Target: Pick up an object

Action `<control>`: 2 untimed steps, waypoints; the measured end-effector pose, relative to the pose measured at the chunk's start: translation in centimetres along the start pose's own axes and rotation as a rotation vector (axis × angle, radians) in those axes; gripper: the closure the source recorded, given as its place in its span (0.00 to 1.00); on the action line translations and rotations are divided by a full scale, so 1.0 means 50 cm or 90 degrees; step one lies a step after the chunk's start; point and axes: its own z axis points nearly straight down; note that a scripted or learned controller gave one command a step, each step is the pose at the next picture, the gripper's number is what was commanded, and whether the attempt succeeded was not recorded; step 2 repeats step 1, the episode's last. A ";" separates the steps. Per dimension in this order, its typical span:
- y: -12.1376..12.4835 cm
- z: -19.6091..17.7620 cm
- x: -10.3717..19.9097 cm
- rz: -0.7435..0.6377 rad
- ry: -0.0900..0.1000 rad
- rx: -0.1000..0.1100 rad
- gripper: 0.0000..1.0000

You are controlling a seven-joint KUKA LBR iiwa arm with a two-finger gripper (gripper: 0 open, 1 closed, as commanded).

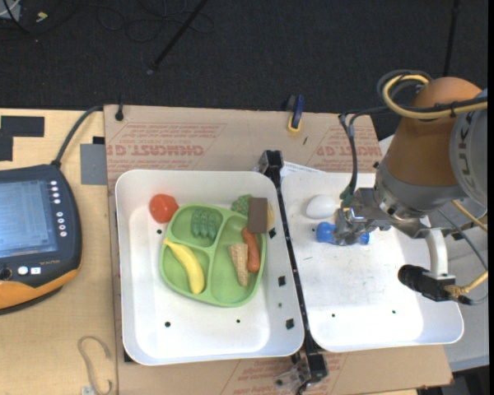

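Camera view: blue object [328,233] under pincer [346,225]

Red lettering, upside down (apparently "CHEMCRZT"), is printed on the cardboard sheet [177,134] behind the bins.

Arm [432,151] reaches in from right; claw [347,225] points down

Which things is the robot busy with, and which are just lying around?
Busy with: gripper, blue thing, white thing, right bin.

Lying around: left bin, green plate, banana, tomato, carrot, screen pad.
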 end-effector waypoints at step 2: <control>-0.013 -0.014 0.023 -0.001 0.001 0.001 1.00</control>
